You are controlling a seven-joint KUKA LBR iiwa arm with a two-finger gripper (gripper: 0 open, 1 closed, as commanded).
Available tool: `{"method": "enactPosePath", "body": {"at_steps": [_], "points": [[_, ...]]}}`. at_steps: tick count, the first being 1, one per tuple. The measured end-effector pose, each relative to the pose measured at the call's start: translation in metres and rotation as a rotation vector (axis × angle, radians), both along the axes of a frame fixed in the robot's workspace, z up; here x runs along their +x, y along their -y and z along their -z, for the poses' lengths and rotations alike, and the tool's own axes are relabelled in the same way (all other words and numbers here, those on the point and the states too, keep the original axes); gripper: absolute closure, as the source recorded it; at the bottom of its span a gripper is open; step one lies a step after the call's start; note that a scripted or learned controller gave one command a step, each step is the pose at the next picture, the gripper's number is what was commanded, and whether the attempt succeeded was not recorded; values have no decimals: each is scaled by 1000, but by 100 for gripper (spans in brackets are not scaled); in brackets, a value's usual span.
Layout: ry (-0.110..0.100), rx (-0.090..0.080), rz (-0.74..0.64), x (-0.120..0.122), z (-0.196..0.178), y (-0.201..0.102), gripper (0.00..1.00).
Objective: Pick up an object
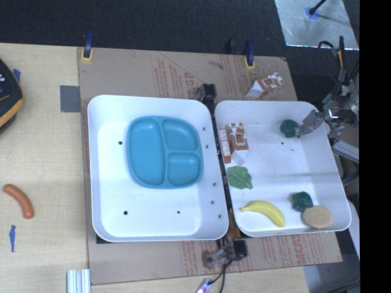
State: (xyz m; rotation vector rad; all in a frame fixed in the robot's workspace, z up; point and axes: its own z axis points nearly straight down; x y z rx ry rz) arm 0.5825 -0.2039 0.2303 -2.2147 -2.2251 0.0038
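My gripper (307,127) reaches in from the right edge, over the upper right corner of the right bin (275,157). Just left of its tip lies a small dark green object (288,127), close to it or touching it. Nothing shows held in the gripper. Lower in the same bin are a yellow banana (264,212), a light green leafy piece (239,177), another dark green piece (302,201) and a tan round disc (317,217). A brown and white carton (235,140) lies against the bin's left wall.
The left bin (110,212) holds a blue divided plate (165,151). Outside the bins are a small carton (266,84) on the cardboard behind, a sausage (19,200) on the bench at the left, and a yellow-black device (6,96) at the left edge.
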Motion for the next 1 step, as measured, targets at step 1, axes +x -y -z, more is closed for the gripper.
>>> {"method": "enactPosePath", "body": {"at_steps": [1], "points": [[-1, -1, -1, -52, 18, 8, 0]]}}
